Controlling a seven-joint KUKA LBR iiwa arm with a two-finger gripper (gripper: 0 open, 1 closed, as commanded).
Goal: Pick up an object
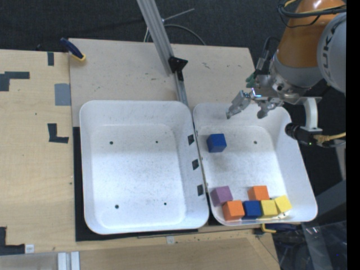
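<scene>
Pale wood forms the surface (140, 66) under two white bins. From the camera view, the pincer (247, 111) hangs spread wide and holding nothing over the far rim of the right bin (292, 167). A blue cube (216, 142) sits alone just nearer; purple, orange, blue and yellow blocks (252, 202) cluster at the near wall. This looks like the approach step: next, I judge, descend over the lone cube and close.

tool (247, 112) open, above right bin (292, 151) far edge | blue cube (216, 143) apart, below
</scene>
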